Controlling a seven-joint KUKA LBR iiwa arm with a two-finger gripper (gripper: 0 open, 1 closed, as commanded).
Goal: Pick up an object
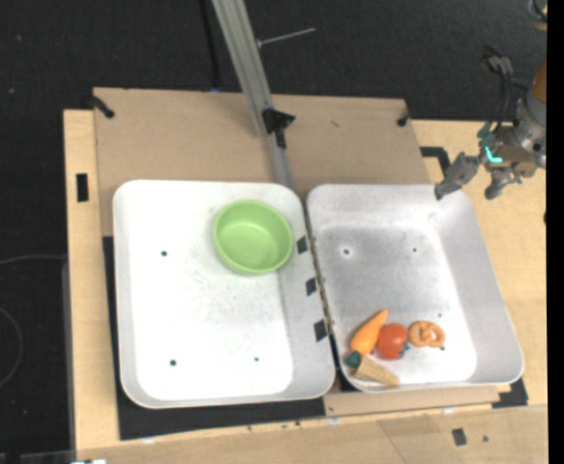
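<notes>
Camera view: carrot (368,332) in right bin (485,278), well apart from jaws.

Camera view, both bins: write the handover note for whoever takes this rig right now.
Tool: open, holding nothing, at the top right corner of the right-hand shallow white bin, up at its rim.
Things: a round green plastic bowl sits upright in the left-hand shallow white bin, near its top right. In the right bin's lower left corner lie an orange toy carrot, a red toy tomato, a small orange pretzel-shaped toy and a tan toy ice-cream cone, bunched close together.
Done: nothing picked yet.
Left: choose an object, descend, grasp, lift. The bowl stands alone; the cluster looks harder to grasp cleanly.
</notes>
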